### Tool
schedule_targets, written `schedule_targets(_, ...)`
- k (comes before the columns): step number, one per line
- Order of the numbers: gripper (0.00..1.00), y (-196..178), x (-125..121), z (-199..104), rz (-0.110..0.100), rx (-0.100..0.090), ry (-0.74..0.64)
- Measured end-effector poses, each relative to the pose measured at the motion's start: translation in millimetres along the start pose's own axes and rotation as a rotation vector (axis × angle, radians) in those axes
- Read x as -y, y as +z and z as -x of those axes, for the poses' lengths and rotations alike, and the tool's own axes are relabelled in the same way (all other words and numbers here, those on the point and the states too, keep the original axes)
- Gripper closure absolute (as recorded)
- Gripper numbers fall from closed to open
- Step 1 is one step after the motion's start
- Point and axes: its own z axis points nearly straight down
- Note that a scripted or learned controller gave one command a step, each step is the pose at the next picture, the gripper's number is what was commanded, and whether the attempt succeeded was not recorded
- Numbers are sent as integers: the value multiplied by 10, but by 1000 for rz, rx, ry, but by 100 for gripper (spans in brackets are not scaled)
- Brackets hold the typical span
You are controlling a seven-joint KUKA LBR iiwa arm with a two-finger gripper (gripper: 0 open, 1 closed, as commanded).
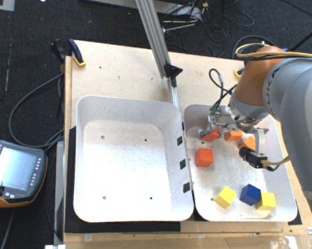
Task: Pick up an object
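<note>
Holding red, orange, blue and yellow blocks, right bin [286,202], gripper [215,132] above it, grip unclear

Bright, even light falls from overhead — the two white bins [126,162] come close to washing out, and their rims show little detail. Shadows are soft and short, pooling just beside the coloured blocks [204,157] and under the arm [285,98]. The dark floor [22,59] loses most texture. The picture is slightly soft and grainy throughout — perhaps compression — and the desk [122,71] edges bow faintly.
</note>
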Motion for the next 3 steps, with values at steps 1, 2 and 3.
schedule_targets(1, 100, -949, 84, -885, 7, -5, -6)
schedule_targets(2, 100, -1530, 35, -1271, 5, -4, -3)
schedule_targets(3, 100, -1243, 184, -1883, -7, -3, -4)
